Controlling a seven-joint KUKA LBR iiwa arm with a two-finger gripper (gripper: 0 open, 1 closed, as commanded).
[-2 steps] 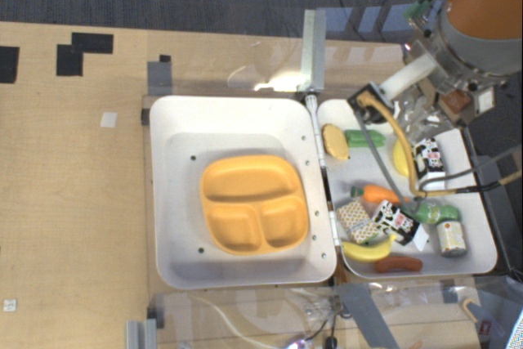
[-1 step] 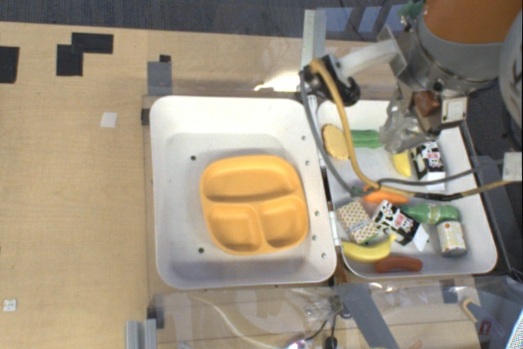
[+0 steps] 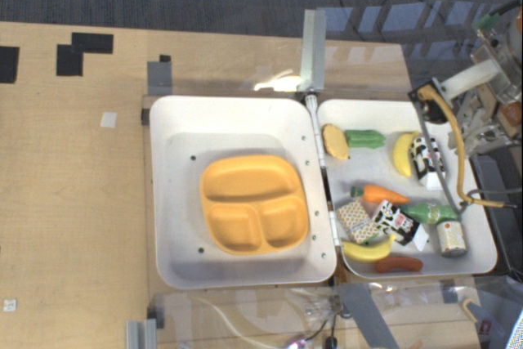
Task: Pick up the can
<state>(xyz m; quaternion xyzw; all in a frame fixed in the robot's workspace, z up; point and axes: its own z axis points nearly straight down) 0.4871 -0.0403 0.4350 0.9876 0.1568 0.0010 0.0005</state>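
The can [image 3: 450, 239] is a small silver cylinder with a dark label, standing near the front right corner of the right bin [image 3: 489, 253]. A green bottle [image 3: 431, 214] lies just behind it and to its left. The grey arm reaches in from the upper right. Its black wrist head [image 3: 426, 92] hangs over the bin's back right part. From there the thin gripper [image 3: 449, 192] slants down towards the green bottle, ending a little short of the can. A yellow hose [image 3: 459, 163] curves along beside it.
The right bin also holds two bananas [image 3: 402, 154] [image 3: 365, 250], a carrot [image 3: 382, 194], a red sausage [image 3: 399, 264], a green item [image 3: 364, 138], a yellow lump [image 3: 335, 141] and black-and-white cartons [image 3: 398, 222]. An orange divided tray [image 3: 249, 204] lies in the left bin [image 3: 176, 176].
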